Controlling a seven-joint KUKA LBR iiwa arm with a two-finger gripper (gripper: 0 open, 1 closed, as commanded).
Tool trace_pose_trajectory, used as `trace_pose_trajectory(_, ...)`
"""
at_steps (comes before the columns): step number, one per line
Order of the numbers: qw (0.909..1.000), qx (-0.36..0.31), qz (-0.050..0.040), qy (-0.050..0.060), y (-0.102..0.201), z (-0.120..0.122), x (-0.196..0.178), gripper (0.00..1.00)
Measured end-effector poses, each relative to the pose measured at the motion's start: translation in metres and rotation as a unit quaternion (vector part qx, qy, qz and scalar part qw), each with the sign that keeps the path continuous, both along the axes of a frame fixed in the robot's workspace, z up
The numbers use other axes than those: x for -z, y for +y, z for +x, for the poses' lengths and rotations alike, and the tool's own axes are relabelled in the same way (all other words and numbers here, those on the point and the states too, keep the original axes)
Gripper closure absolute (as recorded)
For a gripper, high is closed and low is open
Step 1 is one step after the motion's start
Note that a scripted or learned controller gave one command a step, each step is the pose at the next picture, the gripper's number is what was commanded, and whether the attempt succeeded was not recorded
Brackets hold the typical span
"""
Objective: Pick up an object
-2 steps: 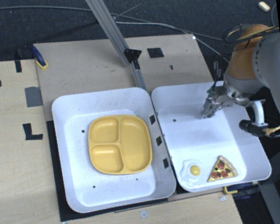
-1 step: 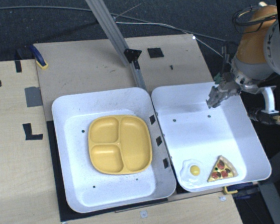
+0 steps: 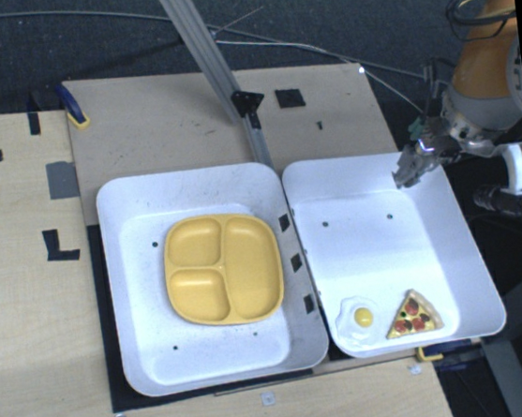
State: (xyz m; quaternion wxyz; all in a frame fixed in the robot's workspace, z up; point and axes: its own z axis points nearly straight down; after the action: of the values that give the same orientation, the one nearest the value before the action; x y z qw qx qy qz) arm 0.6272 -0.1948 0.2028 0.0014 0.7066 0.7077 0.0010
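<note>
Lying in the near corner of the right bin (image 3: pixel 456 254) are two small toy foods: a fried egg (image 3: pixel 358 318) with a yellow yolk, and just beside it on its right a pizza slice (image 3: pixel 413 314) with red and green toppings, its point aiming away from the bin's front wall. The two are sitting close together, apparently just apart, with the rest of that bin's floor stretching bare behind them.

Hovering well apart from them, over the far right corner of the same bin, is the gripper (image 3: pixel 411 168), hanging at the end of the grey arm (image 3: pixel 481 81) that is reaching in from the right. Its dark tip is sitting about at the bin's rim; nothing is showing between its fingers, and I cannot tell how far they are parted.

Resting in the middle of the left bin (image 3: pixel 135 294) is a yellow divided plate (image 3: pixel 223 269) with three compartments, all of them bare. A slanted metal bar (image 3: pixel 215 62) is running across the bench (image 3: pixel 156 121) behind the bins.
</note>
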Motion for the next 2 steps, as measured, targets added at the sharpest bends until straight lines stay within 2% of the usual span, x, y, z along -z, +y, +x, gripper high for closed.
trace_pose_trajectory(1, 1.0000, 0.000, -0.0005, -0.001, 0.000, 0.004, -0.064, 1.00)
trace_pose_trajectory(2, 1.0000, -0.002, 0.0007, 0.003, 0.053, -0.001, -0.049, 1.00)
